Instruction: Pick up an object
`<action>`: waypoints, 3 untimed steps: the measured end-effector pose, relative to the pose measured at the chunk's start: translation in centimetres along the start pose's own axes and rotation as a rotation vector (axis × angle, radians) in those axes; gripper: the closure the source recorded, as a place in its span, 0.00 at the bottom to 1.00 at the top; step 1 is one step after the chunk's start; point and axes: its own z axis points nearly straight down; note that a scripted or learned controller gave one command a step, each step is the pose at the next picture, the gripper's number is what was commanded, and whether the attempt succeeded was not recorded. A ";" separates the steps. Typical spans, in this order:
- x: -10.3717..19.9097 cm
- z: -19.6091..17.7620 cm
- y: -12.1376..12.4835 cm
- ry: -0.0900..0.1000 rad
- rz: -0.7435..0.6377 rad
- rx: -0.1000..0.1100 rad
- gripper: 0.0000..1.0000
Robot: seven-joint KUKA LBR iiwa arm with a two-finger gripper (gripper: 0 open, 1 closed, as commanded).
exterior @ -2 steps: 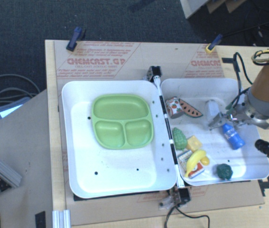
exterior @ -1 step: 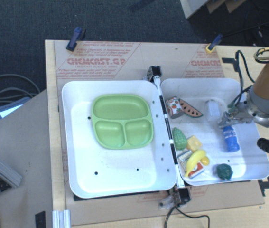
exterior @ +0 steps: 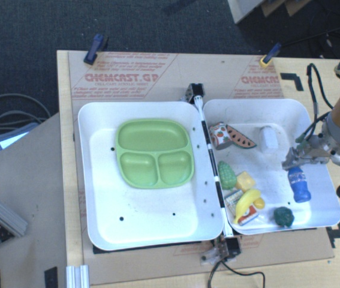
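Blue bottle (exterior: 300, 185) lying in right bin (exterior: 322, 212), near right wall, top end touching gripper (exterior: 294, 162). Gripper low over bottle's top; finger state cannot be told. Banana (exterior: 246, 202) and green broccoli-like piece (exterior: 283, 216) near. Green divided plate (exterior: 155, 153) in left bin (exterior: 98, 209).

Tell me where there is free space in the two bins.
Free: left bin floor around the green tray, widest in front of it. Right bin: a small patch between banana and blue bottle. Its left side is crowded.
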 end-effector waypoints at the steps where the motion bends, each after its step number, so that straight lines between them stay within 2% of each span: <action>1: 4.6 -2.6 1.2 -0.002 -0.001 -0.002 1.00; 2: 5.4 -2.1 3.3 -0.002 -0.001 -0.002 1.00; 3: 8.8 -8.9 3.9 -0.001 -0.001 -0.003 1.00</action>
